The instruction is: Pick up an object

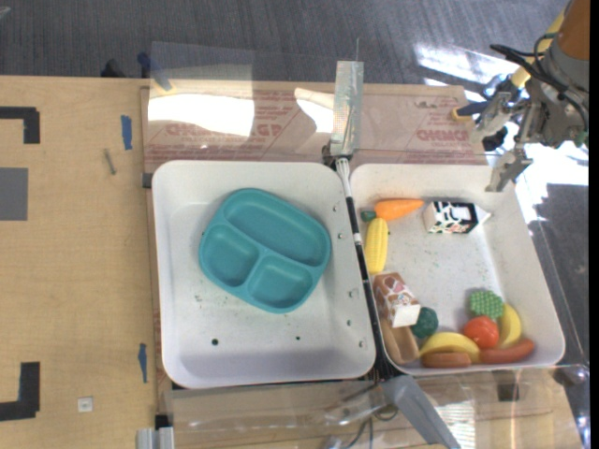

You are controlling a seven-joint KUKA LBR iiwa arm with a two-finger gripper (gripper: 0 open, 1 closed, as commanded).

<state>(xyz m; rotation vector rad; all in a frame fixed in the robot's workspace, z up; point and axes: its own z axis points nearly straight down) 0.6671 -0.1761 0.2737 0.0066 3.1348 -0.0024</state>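
Observation:
Several toy foods lie in the right bin (538, 251): an orange carrot (398, 209), a cow-patterned milk carton (452, 217), a yellow corn cob (376, 244), a small printed box (397, 299), a banana (449, 342), a red tomato (482, 330) and a brown sausage (487, 354). My gripper (501, 162) hangs above the bin's far right corner, just right of the milk carton and higher than it. Its fingers stand apart with nothing between them.
A teal divided plate (265, 249) sits in the left bin (173, 279). A green bumpy fruit (486, 302) and a dark green piece (426, 323) crowd the right bin's near corner. An upright clear divider (348, 101) stands behind the bins.

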